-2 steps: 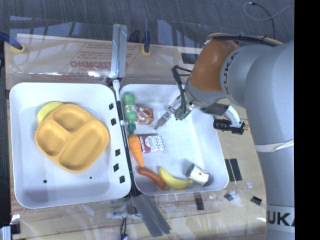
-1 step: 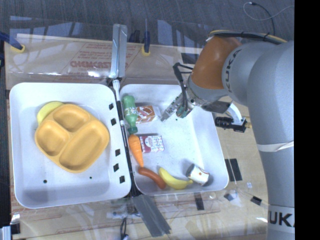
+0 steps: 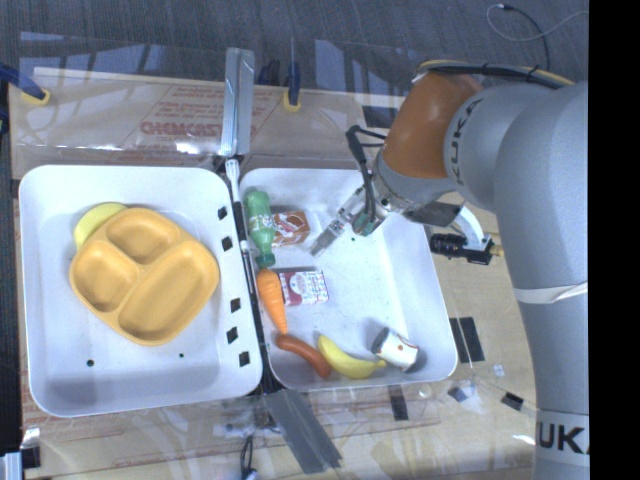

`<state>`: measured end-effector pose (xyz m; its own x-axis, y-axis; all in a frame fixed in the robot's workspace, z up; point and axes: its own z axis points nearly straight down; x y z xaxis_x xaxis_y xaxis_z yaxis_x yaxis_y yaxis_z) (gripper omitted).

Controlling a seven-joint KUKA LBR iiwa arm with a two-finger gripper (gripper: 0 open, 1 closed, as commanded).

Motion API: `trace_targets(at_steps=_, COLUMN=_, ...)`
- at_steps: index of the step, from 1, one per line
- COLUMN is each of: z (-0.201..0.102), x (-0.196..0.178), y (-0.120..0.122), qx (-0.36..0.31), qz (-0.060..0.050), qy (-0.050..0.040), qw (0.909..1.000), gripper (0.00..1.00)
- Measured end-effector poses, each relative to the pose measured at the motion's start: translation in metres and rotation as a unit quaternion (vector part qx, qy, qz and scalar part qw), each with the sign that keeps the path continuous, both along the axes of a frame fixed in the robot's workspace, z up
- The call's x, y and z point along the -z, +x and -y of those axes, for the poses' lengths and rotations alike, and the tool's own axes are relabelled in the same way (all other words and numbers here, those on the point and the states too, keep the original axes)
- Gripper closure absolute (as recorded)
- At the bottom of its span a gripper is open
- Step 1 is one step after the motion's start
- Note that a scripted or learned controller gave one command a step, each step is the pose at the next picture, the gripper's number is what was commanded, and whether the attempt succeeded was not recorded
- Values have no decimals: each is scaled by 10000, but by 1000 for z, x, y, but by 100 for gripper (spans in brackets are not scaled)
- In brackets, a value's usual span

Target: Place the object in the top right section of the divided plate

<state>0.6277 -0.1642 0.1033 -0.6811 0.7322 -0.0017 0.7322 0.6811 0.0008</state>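
Where the left bin [image 3: 40, 268] lies, the yellow divided plate [image 3: 145, 273] rests tilted on its white floor, three sections showing, with a paler yellow piece [image 3: 92, 220] peeking out from under its upper left edge. A row of small black clips [image 3: 233, 308] runs down the seam between the two bins. Just across that seam, along the left wall of the right bin [image 3: 425, 278], a green bottle [image 3: 259, 226] lies lengthwise, with a carrot [image 3: 271, 299] directly below it and a red sausage [image 3: 302, 354] lower still. Beside the bottle sits a brown and white packet [image 3: 291, 227], and beside the carrot a small red and white carton [image 3: 303, 287]. A banana [image 3: 349, 360] curves along the bottom edge, touching the sausage's end, and a white cup with a red mark [image 3: 397, 348] lies on its side just right of it. The gripper [image 3: 335, 233] hangs over the upper middle of the right bin, close to the packet, its fingers pointing down and to the left; whether they are spread or pressed together cannot be told, and nothing shows between them. The grey arm [image 3: 520, 168] with its orange band [image 3: 425, 123] covers the bin's upper right corner.
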Motion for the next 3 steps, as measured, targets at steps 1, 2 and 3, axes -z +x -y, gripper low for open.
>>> trace_targets(at_steps=1, z=0, x=0, y=0, qx=0, qz=0, qy=0, qw=10000, gripper=0)
trace_targets(at_steps=2, z=0, x=0, y=0, qx=0, qz=0, qy=0, qw=10000, gripper=0)
trace_targets(at_steps=3, z=0, x=0, y=0, qx=0, qz=0, qy=0, qw=10000, gripper=0)
